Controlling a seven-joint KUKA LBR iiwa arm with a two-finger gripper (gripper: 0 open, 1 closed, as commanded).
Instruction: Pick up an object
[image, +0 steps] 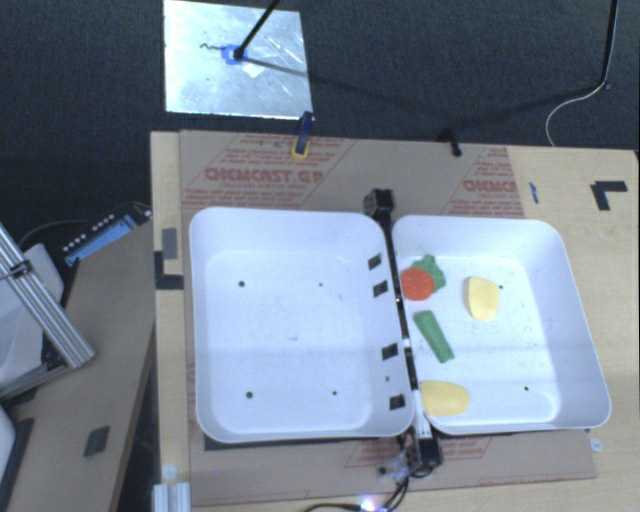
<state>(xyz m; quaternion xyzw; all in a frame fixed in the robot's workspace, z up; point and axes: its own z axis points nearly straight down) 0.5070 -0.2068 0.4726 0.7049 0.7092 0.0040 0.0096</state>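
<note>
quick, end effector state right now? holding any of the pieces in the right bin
End effector: not in view, so its state cannot be told. The red piece, green piece and two yellow pieces all lie in the right bin, none held.

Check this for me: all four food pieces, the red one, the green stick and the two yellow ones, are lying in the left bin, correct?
Not quite. The camera view shows the red piece, green stick and two yellow pieces lying in the right bin, not the left bin.
</note>
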